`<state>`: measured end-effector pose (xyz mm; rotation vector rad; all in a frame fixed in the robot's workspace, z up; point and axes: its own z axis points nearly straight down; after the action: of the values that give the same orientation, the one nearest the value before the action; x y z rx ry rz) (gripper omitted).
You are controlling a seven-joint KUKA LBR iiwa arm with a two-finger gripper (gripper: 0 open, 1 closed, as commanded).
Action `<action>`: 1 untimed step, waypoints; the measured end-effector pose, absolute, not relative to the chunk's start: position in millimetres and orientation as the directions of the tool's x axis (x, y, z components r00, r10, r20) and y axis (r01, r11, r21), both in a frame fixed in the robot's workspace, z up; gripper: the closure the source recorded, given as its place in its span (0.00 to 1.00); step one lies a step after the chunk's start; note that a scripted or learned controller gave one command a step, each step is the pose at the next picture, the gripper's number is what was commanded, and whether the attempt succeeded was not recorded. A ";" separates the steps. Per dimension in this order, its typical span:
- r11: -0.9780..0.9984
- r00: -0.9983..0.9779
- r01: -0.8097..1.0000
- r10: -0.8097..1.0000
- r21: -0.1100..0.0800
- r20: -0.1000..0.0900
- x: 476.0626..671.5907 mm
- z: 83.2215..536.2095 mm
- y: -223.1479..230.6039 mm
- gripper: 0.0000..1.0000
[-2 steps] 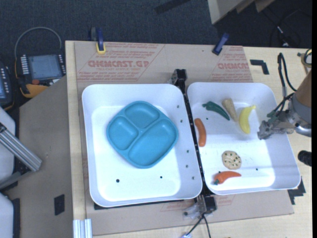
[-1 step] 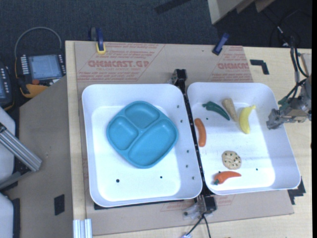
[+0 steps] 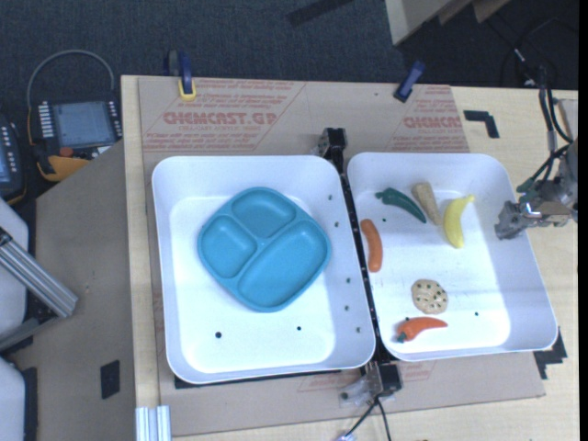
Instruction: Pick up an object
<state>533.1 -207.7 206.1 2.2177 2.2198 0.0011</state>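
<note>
The right bin (image 3: 514,274) holds several toy foods: a yellow banana (image 3: 456,220), a green pepper (image 3: 401,202), a tan stick-shaped piece (image 3: 426,197), an orange sausage (image 3: 372,244), a round cookie (image 3: 428,295) and a red-orange chili (image 3: 421,328). My gripper (image 3: 516,219) is at the right rim of that bin, to the right of the banana and apart from it. Nothing shows between its fingers.
The left bin (image 3: 175,274) holds a blue divided plate (image 3: 265,246). A black clamp (image 3: 333,141) sits between the bins at the back, another fitting (image 3: 381,379) at the front. Cables hang at the far right (image 3: 551,108).
</note>
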 end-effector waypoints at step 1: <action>0.005 -0.005 1.000 1.000 0.002 0.000 553.3 199.2 -159.4 1.00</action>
<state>553.3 -159.4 199.2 2.2143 2.2262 0.0023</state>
